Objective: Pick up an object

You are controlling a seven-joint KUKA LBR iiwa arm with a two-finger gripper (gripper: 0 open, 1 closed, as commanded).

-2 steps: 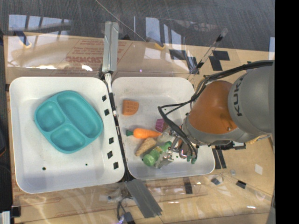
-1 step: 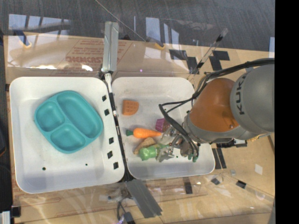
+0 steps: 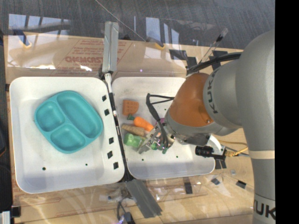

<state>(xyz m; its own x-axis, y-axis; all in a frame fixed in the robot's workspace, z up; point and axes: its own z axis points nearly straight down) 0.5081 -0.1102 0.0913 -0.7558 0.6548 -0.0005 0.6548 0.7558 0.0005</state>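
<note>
In the right bin [image 3: 187, 169], low over the toy pile: gripper [image 3: 155, 143] sat at the pile's right edge, fingers [image 3: 150, 145] pointing left toward the green piece [image 3: 132, 141]. Couldn't tell how far apart the fingers were, nor whether anything sat between them; too cluttered and small there. Tips looked touching or just beside the green piece and the tan stick [image 3: 134, 129].

Around that: carrot [image 3: 143, 123] lay just above the stick, orange with a green end toward the left. Brown waffle [image 3: 130, 107] sat above the carrot, near the divider side of the bin. All four things were bunched in the bin's left half, resting on the floor.

Further out: orange band [image 3: 192, 104] and grey arm [image 3: 247, 83] covered the bin's right part, with black cable [image 3: 156, 99] looping off the wrist.

In the left bin [image 3: 28, 171]: teal plate [image 3: 68, 120], three compartments, tilted diagonally, lay well apart from the gripper.
</note>
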